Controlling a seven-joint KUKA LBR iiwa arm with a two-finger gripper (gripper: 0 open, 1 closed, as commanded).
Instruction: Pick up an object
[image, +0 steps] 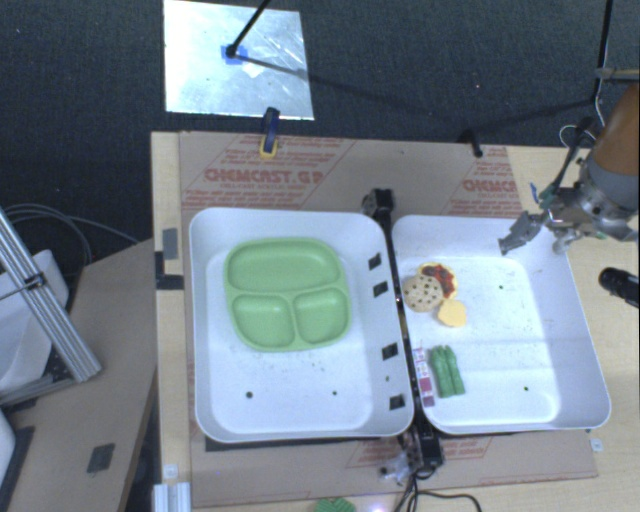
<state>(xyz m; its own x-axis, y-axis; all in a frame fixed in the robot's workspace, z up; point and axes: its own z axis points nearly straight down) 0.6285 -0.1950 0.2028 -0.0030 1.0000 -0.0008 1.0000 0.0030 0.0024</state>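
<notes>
To pick well, the gripper should come down squarely over one separate piece, such as the yellow round lying apart from the cookie, not over the crowded pair. These and the green pods lie along the left side of the right bin. The arm hangs over that bin's far right corner, wrist tilted; whether anything is gripped I cannot tell. The left bin holds a green divided plate.

Grey arm, orange band above wrist, thin cables alongside, metal end effector.
</notes>
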